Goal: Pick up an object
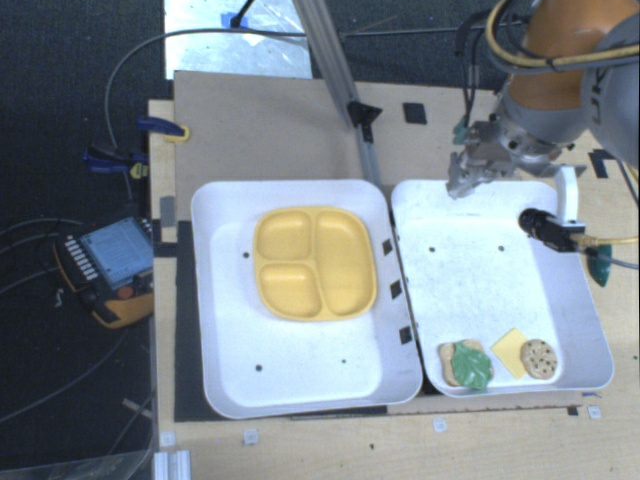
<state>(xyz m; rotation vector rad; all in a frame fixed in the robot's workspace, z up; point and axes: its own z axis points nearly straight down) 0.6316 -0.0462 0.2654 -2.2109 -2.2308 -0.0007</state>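
In the near right corner of the right bin [470,268] lie three small items: a green leaf piece [470,366] resting on a tan cookie, a yellow cheese slice [509,351] and a chocolate-chip cookie [539,359]. My gripper [463,181] hangs over the far left edge of that bin, well away from the items. Nothing shows between its fingers.
A yellow divided plate [313,263] sits in the left bin [240,358]. A slanted metal pole [335,58] rises behind the bins. A black cylinder on a white bracket [548,226] juts over the right bin's far right side. Cables and a handheld controller [108,268] lie left of the bench.
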